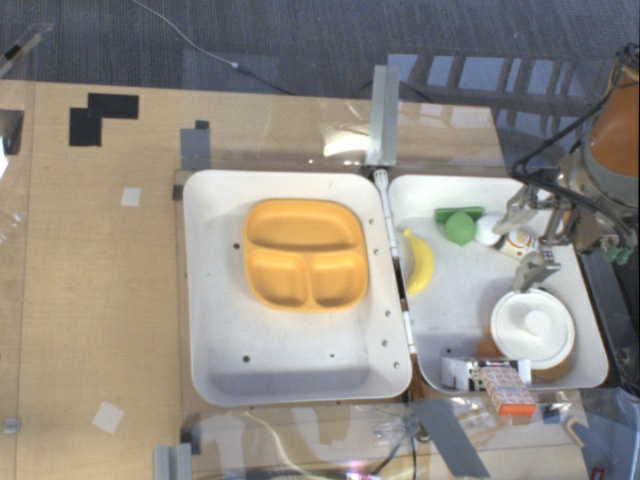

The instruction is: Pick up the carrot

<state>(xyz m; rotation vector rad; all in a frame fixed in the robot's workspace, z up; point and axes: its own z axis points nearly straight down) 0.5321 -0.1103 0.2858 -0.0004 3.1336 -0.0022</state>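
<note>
My gripper (530,238) hangs low over the right bin (597,313), near its back right part. Its two grey fingers (541,266) stand spread, so it is open. A small orange and white piece (515,242) lies on the bin floor at the gap between them. It looks like the carrot, mostly hidden by the gripper, and the fingers are not shut on it. I cannot tell whether they touch it.
In the right bin lie a yellow banana (421,264) by the left wall, a green object (459,224) with a white piece (487,231) beside it, a white bowl (532,327) with an orange-brown rim (553,372) showing beneath, and a small box (503,386). The left bin (215,298) holds an orange divided tray (306,253).
</note>
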